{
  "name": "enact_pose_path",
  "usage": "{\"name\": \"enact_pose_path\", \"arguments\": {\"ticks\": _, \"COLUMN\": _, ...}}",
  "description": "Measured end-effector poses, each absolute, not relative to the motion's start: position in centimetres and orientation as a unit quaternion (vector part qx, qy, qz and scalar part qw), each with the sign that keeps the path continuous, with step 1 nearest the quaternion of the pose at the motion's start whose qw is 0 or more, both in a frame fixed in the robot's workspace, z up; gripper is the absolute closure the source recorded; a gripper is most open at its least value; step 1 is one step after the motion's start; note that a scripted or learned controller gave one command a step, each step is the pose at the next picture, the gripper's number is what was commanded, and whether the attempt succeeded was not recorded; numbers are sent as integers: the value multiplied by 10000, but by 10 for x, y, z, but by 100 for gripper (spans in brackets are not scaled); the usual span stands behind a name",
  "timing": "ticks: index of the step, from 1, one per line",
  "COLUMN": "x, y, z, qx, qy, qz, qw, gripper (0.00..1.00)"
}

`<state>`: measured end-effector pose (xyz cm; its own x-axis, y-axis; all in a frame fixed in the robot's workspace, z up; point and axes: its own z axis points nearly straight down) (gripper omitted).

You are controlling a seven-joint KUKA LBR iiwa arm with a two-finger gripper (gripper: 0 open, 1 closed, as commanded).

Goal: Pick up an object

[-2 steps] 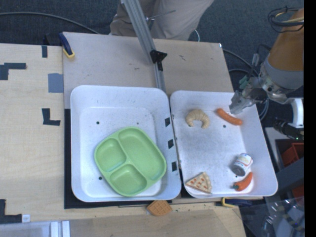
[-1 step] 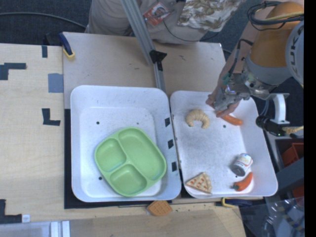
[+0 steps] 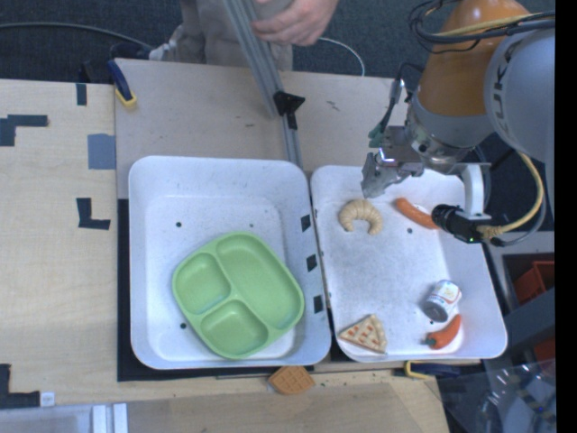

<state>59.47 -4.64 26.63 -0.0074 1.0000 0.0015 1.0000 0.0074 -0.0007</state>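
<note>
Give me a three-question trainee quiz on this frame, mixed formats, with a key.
1. True or false: the green tray lies in the left bin.
2. The gripper hangs nearest the: A) can B) croissant C) waffle
3. Fill in: the cracker lies ____ the bins.

Key: 1 true; 2 B; 3 outside

Left bin [image 3: 144, 242]: holds a green three-compartment plate [image 3: 238, 294].
Bench front edge: small round waffle cookie [image 3: 290, 381].
Top: person's hand [image 3: 297, 9] on grey pole [image 3: 257, 48].
</note>
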Motion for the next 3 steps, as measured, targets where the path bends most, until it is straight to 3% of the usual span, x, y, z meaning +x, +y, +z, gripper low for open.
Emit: {"name": "enact_pose_path", "arguments": {"ticks": 3, "x": 614, "y": 100, "z": 254, "qx": -7047, "qy": -7095, "qz": 1, "qw": 7, "gripper": 100}}
